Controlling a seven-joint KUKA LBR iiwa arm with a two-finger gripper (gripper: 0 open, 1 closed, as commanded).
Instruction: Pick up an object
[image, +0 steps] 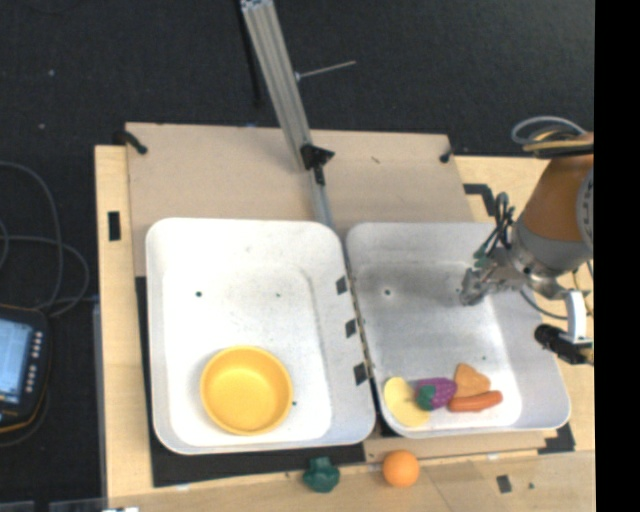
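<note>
Claw (472, 290) of the grey and orange arm (553, 215) sits low over the right bin (420, 260), toward its right side about midway along, and whether it is spread or pressed together cannot be told from this slanted view; nothing shows in its grip. The candidates for picking lie clustered along the near edge of that bin: a pale yellow piece (399, 398), a purple and green piece (434, 392), an orange wedge (470, 379) and a red-orange carrot-like piece (476, 402), touching or just beside one another. They look like toy foods, probably light, stiff and somewhat slick, so a pinch across a narrow middle seems safest. The cluster lies well apart from the claw, toward the bin's near edge. A yellow bowl (246, 389) rests in the left bin (240, 270), near its near edge.
</note>
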